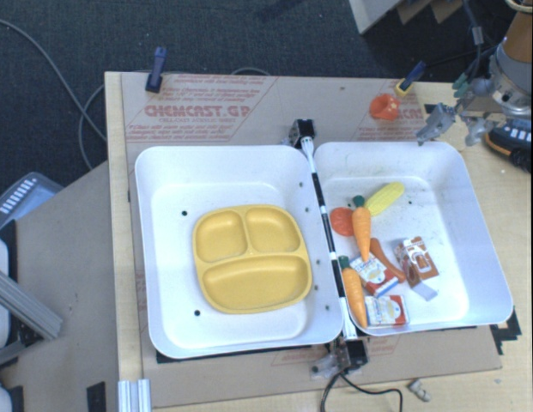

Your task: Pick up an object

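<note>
You are at the start of the pick: the gripper (445, 120) hangs above the far rim of the right bin (472, 230), off past the bin's back edge and well apart from the toys inside, with nothing between its fingers (429, 127); the jaws look spread, though they are small in this view. The likeliest target, in my judgement, is the carrot (361, 230) lying near the middle of the right bin, close to the divider, with a corn cob (384, 198) just beyond it and small food packets (418, 258) nearer the front. The carrot's long axis runs roughly front to back, leafy green end toward the far side and tip toward the front. Your next move calls for bringing the gripper in over the bin, lowering it, and setting the jaws across that long axis. The yellow plate (251, 257) in the left bin (163, 230) plays no part.
</note>
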